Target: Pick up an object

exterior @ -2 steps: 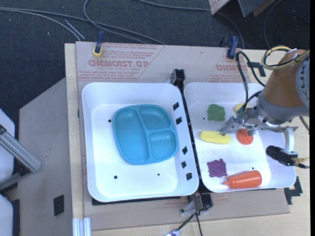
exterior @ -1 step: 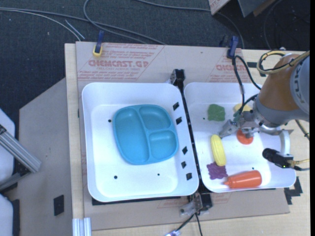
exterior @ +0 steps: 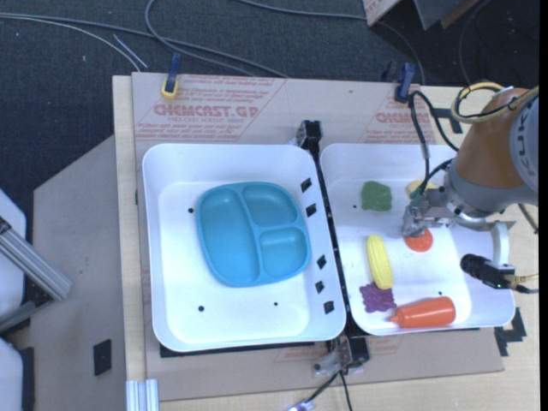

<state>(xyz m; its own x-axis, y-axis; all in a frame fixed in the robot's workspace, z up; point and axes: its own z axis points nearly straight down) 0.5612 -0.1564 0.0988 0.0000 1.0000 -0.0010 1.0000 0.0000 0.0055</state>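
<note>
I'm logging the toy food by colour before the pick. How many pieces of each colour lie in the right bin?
Green: 1, the broccoli-like piece
Yellow: 1, the corn cob
Purple: 1, the grape cluster
Orange: 2, the carrot and the small round piece under the gripper
Total: 5

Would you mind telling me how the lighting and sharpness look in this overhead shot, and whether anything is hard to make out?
In the camera view, light is even and soft, with faint shadows under the blue plate and the corn; the white bins are bright but not blown out; focus is fair, though the gripper over the small red piece is too blurred to read.
</note>
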